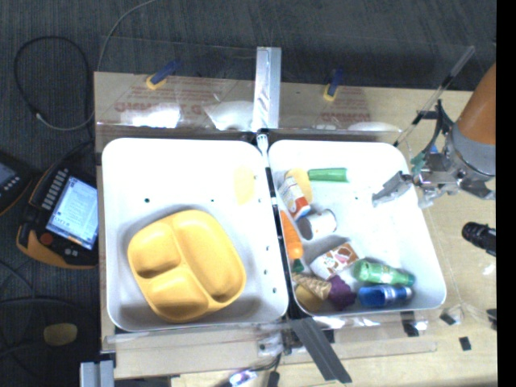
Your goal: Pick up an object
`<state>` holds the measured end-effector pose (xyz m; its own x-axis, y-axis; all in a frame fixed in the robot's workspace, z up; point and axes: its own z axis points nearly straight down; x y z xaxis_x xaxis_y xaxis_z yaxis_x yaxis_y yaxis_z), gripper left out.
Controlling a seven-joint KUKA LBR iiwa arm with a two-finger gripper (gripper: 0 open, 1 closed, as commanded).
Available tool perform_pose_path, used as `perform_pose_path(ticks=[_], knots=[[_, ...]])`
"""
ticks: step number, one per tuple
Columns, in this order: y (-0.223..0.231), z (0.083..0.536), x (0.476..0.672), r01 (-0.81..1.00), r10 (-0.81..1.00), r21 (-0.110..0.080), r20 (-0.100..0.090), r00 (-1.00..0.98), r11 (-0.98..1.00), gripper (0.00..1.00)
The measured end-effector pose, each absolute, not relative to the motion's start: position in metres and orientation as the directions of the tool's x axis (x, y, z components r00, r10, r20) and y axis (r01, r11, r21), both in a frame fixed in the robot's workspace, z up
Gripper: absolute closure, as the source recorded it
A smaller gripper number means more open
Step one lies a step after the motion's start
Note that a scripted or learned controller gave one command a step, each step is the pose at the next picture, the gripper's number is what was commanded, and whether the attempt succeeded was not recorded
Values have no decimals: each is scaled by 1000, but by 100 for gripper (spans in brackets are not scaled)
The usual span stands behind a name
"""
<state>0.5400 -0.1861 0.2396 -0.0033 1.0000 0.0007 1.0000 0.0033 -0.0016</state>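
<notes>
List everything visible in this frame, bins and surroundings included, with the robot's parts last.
bins: 2, white, side by side on the bench
divided tray: 1, yellow, left bin
marker: 1, green, right bin, far side
green bottle: 1, right bin, near corner
blue bottle: 1, beside the green bottle
purple item: 1, right bin, near edge
handheld pendant: 1, orange and black, floor at left
arm: 1, grey and orange, right
tool: 1, above right bin's right side

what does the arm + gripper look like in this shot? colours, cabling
The grey arm carries an orange band above the wrist. The two-finger gripper is grey metal with slim fingers, on a cluttered wrist block with a small teal-green spot. Thin dark cables or rods rise from the wrist.
</notes>
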Motion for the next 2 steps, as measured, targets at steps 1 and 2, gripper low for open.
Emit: perform_pose_path(ticks=[1, 2], knots=[[-108, 93, 493, 970, 970, 5, -1, -244, 244, 0], [-107, 104, 495, 970, 970, 7, 1, -244, 244, 100]])
